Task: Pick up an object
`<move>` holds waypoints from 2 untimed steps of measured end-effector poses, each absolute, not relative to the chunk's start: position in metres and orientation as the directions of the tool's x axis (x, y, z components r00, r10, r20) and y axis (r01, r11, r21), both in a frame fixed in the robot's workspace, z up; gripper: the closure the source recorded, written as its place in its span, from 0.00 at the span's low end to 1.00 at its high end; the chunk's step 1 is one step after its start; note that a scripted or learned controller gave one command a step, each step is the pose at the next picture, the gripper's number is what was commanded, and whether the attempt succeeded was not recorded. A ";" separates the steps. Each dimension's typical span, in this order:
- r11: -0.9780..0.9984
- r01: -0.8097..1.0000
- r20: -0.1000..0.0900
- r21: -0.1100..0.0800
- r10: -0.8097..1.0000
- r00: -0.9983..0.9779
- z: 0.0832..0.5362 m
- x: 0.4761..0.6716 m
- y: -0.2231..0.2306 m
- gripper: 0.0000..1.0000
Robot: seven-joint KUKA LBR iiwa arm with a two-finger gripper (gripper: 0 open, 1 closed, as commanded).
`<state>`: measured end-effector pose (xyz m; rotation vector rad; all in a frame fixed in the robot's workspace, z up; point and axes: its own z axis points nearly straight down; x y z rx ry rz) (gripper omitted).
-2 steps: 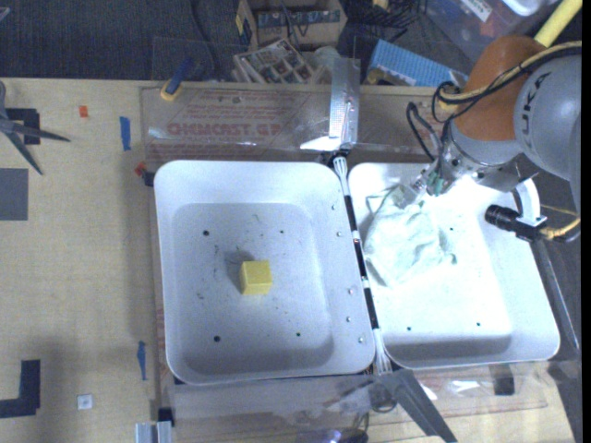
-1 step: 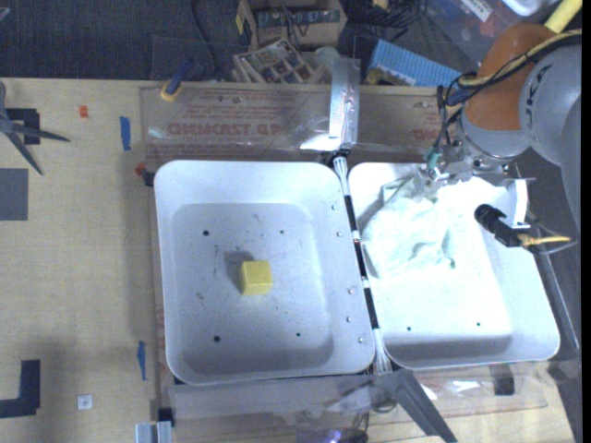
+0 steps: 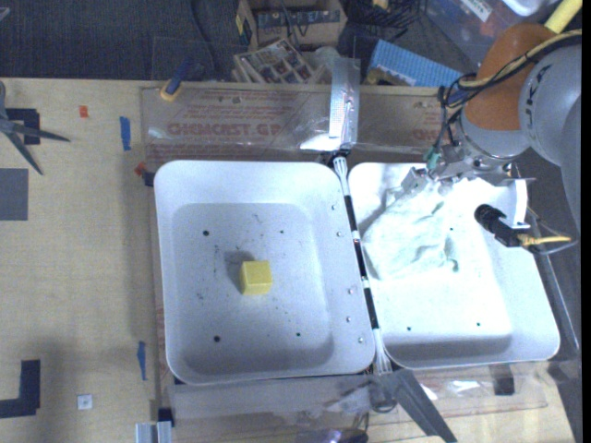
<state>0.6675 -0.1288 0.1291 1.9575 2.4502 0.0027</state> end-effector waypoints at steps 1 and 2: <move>0.192 0.981 -0.004 0.010 0.981 -0.192 0.091 0.670 -0.174 0.00; 0.193 0.981 -0.007 0.017 0.981 -0.193 0.104 0.672 -0.174 1.00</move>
